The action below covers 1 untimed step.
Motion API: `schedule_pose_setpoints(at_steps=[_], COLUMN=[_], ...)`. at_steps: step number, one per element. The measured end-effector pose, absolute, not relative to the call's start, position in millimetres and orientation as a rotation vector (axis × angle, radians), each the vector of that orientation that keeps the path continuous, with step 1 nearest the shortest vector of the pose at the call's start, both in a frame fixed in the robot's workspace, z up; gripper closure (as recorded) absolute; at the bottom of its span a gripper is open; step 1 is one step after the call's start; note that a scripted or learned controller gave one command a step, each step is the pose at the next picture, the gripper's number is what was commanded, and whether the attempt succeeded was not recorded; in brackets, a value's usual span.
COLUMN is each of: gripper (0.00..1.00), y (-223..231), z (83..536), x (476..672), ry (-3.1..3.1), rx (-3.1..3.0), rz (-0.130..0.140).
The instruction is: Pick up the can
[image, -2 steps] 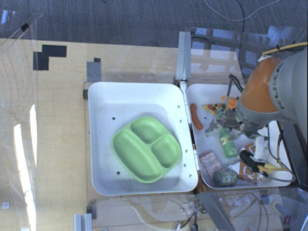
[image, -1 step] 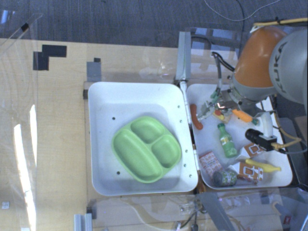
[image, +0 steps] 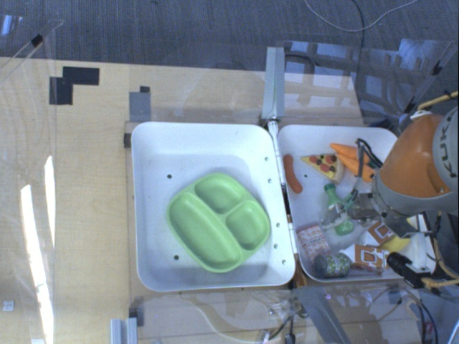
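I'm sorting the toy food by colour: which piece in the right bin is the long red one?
The hot dog, lying lengthwise against the right bin's left wall. The pizza slice beside it is a yellow triangle, and the carrot is orange.

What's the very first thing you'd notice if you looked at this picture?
The big bright green plate with three compartments jumps out first, lying alone in the left white bin. Next comes the robot arm's orange band at the right, over the right bin, which is crowded with small things: a toy pizza slice, a red sausage and the can lying on its side near the front edge.
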<state>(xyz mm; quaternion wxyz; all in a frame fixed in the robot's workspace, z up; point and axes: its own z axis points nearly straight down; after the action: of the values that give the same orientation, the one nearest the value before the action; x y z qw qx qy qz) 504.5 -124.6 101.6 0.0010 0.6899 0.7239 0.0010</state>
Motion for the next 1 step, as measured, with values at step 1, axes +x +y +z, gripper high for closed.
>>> schedule_pose_setpoints(at_steps=[1], gripper=[0.0], y=[-136.8], z=[166.8], x=[488.5], ry=[2.351], rx=[2.075], rz=[0.005])
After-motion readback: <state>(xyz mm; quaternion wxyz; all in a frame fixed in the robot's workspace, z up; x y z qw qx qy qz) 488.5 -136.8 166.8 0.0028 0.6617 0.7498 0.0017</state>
